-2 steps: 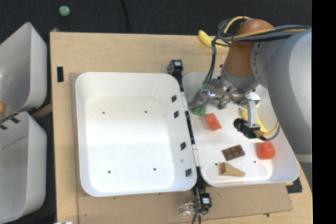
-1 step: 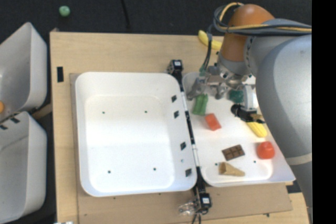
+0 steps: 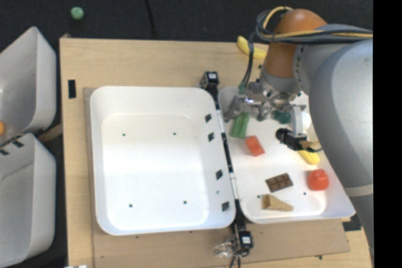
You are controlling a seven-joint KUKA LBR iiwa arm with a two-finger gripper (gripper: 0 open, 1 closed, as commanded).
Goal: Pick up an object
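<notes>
In the camera view, the gripper [image 3: 259,103] is seen low over the far left part of the right bin [image 3: 333,207], just above a green block [image 3: 239,127]. Whether the fingers are spread or pinched can't be told from here. The block looks like light, stiff plastic or foam, probably a bit slick, so it'd best be taken across its narrow sides. An orange block [image 3: 254,146] sits just beside it, and a brown chocolate-bar piece [image 3: 279,182] and tan wedge [image 3: 275,203] lie nearer. The left bin [image 3: 100,135] is off to the side.
</notes>
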